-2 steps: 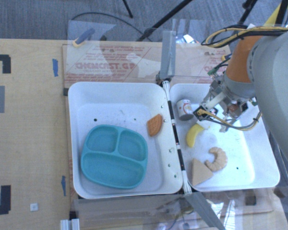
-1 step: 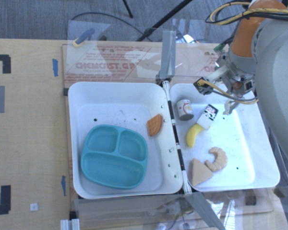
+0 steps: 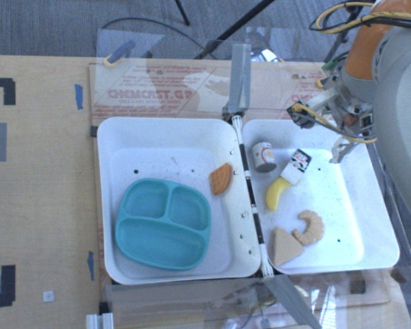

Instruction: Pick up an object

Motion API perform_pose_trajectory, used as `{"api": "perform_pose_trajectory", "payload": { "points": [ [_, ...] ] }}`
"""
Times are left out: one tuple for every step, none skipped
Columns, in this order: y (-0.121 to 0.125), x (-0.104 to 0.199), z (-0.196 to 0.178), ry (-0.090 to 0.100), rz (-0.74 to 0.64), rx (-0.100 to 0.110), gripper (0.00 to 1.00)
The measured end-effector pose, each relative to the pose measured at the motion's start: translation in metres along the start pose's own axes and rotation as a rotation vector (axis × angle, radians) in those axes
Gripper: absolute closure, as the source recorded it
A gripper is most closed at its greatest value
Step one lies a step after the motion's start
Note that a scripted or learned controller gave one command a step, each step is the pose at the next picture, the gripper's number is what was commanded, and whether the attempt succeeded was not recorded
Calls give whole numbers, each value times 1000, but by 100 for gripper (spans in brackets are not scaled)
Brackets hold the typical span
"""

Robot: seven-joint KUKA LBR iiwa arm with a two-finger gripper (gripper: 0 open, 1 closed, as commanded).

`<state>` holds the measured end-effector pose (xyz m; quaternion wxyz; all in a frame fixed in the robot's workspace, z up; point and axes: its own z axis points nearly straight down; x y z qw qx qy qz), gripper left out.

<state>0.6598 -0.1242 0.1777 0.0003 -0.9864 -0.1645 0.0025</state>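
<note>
Teal divided plate (image 3: 164, 223) sits in the left bin (image 3: 116, 137), lower left of that bin's floor, three compartments facing up. Just to its upper right, near the bin's right wall, an orange-brown cookie-like piece (image 3: 221, 179) lies apart from the plate.

Centre of frame: a grey divider post (image 3: 239, 77) stands at the top where the two bins meet, in front of a clear plastic sheet with red print (image 3: 151, 93). Tan board with black marks (image 3: 27, 184) covers the bench along the left of the frame.

Right bin (image 3: 370, 252): a small can (image 3: 264, 156) lies near its upper left corner. Beside it, slightly right, a small white box with dark print (image 3: 298, 164), tilted, touching or just overlapping the top end of a yellow banana (image 3: 277, 194). Lower down, a tan wedge (image 3: 285, 246) rests by the bin's lower left, with a curled croissant-like pastry (image 3: 311, 227) touching its upper right edge.

Upper right of frame: the grey arm with orange band (image 3: 370, 43) reaches in above the right bin's far rim. Gripper (image 3: 346, 149) hangs over the bin's upper right area, well apart from the can and box. Nothing seen between its tips; whether they are spread or closed, cannot tell at this angle. Yellow cables (image 3: 342, 12) loop over the arm.
</note>
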Motion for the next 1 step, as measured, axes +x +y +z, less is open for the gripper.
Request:
{"api": "perform_pose_trajectory", "payload": {
  "points": [
    [-18, 2, -60, 0, 73, 0, 0]
  ]
}}
